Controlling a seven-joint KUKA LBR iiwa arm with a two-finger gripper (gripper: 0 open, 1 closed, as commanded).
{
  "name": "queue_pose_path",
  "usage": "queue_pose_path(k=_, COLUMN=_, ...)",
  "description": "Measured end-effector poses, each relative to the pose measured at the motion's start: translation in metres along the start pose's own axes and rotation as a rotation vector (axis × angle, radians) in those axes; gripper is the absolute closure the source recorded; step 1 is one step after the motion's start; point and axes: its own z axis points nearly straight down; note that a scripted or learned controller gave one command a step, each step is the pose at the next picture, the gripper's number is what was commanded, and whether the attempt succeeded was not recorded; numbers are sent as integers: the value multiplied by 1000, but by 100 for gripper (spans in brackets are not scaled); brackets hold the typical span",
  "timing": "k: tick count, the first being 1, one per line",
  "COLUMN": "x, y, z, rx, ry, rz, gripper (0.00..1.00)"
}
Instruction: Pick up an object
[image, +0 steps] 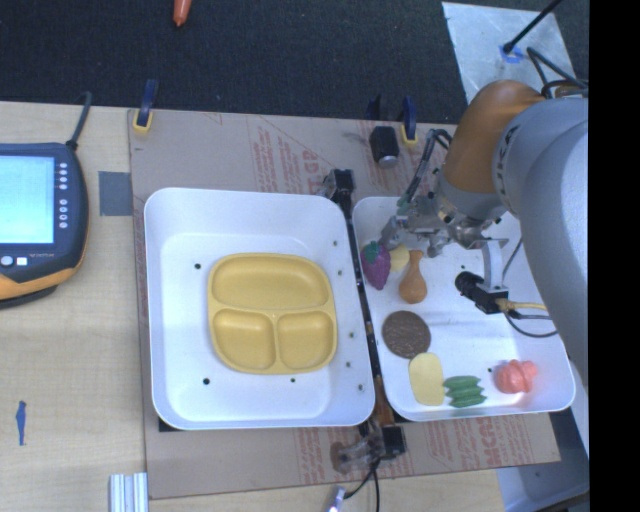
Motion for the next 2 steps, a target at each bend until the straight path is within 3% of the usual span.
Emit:
queue_pose_path(k=1, x=0, y=2, z=-13, rx=-5, ry=0, rz=-4, gripper=100)
queue_pose_path(k=2, x=49, y=-49, z=-101, rx=0, ry=2, rz=-1, gripper=100)
